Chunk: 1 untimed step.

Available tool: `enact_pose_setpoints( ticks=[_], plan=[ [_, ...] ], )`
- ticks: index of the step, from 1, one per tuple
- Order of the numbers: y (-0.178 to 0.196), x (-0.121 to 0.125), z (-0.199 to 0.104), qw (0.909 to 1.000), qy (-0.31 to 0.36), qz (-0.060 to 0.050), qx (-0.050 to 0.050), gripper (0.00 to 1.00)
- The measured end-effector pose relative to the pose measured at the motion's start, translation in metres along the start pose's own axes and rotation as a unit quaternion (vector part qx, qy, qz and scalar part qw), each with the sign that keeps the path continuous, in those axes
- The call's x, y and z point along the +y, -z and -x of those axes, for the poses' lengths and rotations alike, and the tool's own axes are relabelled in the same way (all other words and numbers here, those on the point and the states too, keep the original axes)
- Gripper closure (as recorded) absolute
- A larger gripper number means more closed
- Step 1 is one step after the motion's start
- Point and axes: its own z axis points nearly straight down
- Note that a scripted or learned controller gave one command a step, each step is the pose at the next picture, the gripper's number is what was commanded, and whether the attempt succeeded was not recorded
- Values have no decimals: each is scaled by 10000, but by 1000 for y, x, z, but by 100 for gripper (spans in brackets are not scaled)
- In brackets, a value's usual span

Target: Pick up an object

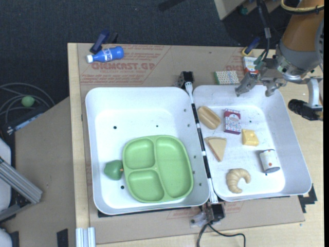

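My two-finger gripper (256, 88), fingers spread and holding nothing, hovers at the right white bin's (288, 133) far rim; small red box (232, 121) just below.

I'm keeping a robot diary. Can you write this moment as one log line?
two-finger gripper: open, above right white bin's far edge, holding nothing | bin: croissant, red box, cheese wedge | pick: not yet done

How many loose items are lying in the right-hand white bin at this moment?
6. Tan bread roll and red box at the back; yellow cheese cube and pale wedge mid-bin; white can right; tan croissant in front. None looks hidden.
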Motion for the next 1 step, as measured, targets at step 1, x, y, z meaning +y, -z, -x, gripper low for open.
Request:
enact_pose_setpoints(
  ticks=[1],
  plan=[
    [-90, -54, -1, 10000, -3, -19, 2, 0]
  ],
)
